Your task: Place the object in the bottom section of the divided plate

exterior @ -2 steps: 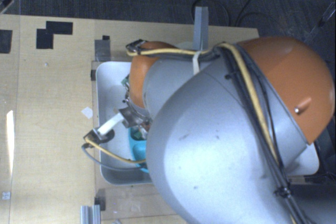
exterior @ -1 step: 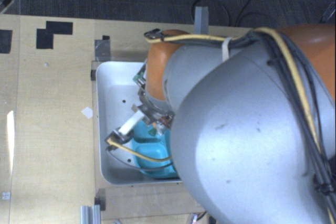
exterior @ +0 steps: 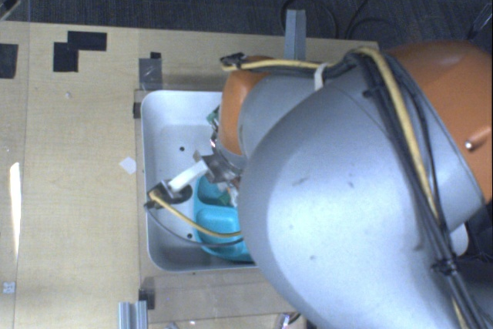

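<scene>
Your divided plate (exterior: 218, 221) is the blue piece low in the white bin (exterior: 166, 166), lower centre of the frame. Only its left part shows; the rest sits under the arm (exterior: 347, 196). You can't pick out its sections from here, and no separate object can be identified. The gripper (exterior: 219, 166) hangs just above the plate's upper edge, at centre frame, mostly masked by the wrist; you can't tell how it's set or whether it has anything. A yellow cable (exterior: 181, 216) loops from the wrist down across the bin floor, left of the plate. The grey arm with its orange band (exterior: 451, 112) covers the right half of the frame. Wooden bench (exterior: 69, 189) on the left, black markers (exterior: 77, 48) at upper left.
</scene>
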`<act>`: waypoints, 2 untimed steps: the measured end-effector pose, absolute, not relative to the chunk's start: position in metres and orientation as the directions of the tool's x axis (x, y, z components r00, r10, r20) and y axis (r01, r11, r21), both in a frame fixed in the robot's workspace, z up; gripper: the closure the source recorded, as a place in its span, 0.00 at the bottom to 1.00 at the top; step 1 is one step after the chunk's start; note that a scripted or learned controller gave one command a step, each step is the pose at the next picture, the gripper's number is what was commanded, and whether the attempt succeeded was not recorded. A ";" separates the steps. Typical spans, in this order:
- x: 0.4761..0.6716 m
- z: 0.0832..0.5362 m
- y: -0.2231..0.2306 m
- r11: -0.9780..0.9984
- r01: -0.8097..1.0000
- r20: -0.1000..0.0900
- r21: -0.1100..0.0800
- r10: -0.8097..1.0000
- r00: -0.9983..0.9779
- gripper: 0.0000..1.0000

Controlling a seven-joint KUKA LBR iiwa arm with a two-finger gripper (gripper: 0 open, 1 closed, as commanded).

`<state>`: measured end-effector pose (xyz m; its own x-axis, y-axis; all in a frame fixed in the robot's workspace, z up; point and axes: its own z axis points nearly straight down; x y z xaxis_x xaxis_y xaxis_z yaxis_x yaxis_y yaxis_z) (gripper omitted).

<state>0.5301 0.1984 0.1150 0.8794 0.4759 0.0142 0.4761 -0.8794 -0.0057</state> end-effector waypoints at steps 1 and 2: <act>0.511 0.112 0.199 -0.976 0.216 0.087 -0.016 0.214 0.973 1.00; 0.512 0.121 0.200 -0.976 0.216 0.087 -0.019 0.214 0.973 1.00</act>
<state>0.5118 0.2001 0.1211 0.9730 0.2137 0.0869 0.2161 -0.9762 -0.0195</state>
